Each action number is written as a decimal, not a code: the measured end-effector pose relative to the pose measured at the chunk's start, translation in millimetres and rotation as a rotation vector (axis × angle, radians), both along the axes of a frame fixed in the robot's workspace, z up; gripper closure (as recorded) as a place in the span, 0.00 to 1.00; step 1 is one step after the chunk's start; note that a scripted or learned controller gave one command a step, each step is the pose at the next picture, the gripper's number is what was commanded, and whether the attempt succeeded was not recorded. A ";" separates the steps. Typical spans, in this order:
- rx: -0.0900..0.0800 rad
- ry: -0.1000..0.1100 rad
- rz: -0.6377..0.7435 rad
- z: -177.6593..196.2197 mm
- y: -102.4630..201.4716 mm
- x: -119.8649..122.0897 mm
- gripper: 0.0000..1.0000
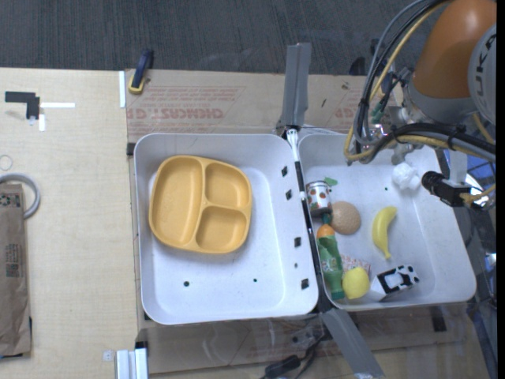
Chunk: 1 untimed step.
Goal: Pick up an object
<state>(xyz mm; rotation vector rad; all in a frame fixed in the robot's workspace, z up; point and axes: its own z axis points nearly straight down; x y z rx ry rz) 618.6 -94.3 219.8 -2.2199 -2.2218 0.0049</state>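
Observation:
The right bin (442, 290) holds several small objects. A banana (383, 229) lies near its middle, with a brown round item (345, 218) and a small can (318, 196) to its left. A green packet (330, 260), a yellow lemon (356, 283) and a black-and-white item (396, 279) lie along the front. A white crumpled item (405, 176) sits near the back right. My gripper (365, 144) hangs among cables over the bin's back edge, above and apart from the objects. The cables and wrist hide its tip.
The left bin (158, 290) holds a yellow divided plate (200, 204). A grey divider (297, 93) rises between the bins at the back. The arm's orange band (454, 46) looms over the right bin's back corner. A brown bag (12, 267) lies on the bench at far left.

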 end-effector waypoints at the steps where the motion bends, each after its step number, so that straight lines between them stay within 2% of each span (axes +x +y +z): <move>1: -0.001 -0.002 0.006 137.6 0.2 4.0 0.00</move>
